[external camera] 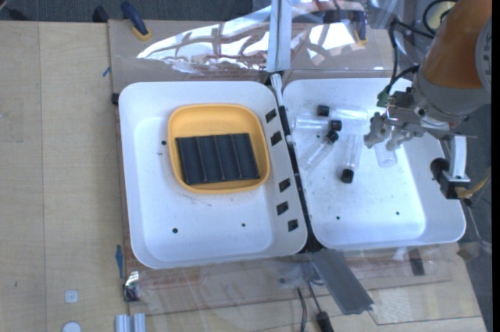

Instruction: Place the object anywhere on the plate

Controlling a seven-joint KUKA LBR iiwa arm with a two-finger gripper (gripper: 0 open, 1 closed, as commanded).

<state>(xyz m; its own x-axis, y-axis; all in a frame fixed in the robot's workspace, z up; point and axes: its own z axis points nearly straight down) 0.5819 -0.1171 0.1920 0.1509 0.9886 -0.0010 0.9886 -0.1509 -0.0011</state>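
Right now my claw (388,137) hangs low over the white bin (406,225) on the arm's side of the bench, and from this slant I cannot tell whether it is spread or pinched together, so I will not count anything as held. Just beneath it, nearly touching, lies what looks like a small clear tube (385,157). A second tube with a black cap (348,162) lies just beside the claw toward the divider, and a few more small capped pieces (331,127) sit scattered beyond that. Well apart from the claw, across the divider in the other bin (148,229), is the yellow plate (178,121) with a black ridged block (216,158) lying on it. I judge the step in hand to be the pick. To do it well I would centre over one tube only, square to its length, go down gently and confirm a hold before lifting. The arm (457,49) comes in from the far side of the claw, orange band (469,26) high, wrist bent steeply downward.
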